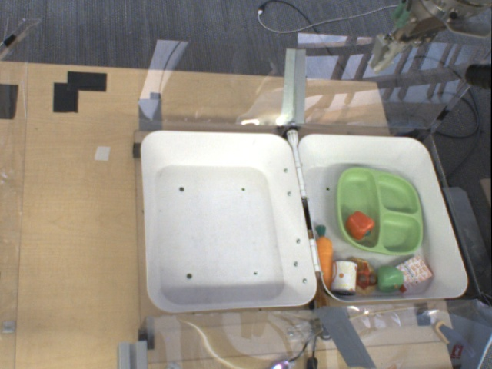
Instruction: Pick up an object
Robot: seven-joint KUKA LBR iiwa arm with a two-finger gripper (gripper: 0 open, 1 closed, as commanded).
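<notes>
The right bin (434, 177) holds a green divided plate (392, 206) with a small red object (360, 224) in its left compartment. Along the bin's near wall lie an orange carrot (326, 258), a small white jar (345, 277), a green object (390, 277) and a white-and-red packet (416, 268). My gripper (382, 51) hangs high at the top right, beyond the far rim of the right bin and well away from every object. Nothing shows in its grasp.
The left bin (215, 221) sits beside the right one, with a metal divider (293, 91) running back from their shared edge. A cable (292, 18) lies on the dark floor behind. Black marks (77, 89) sit on the wooden bench at left.
</notes>
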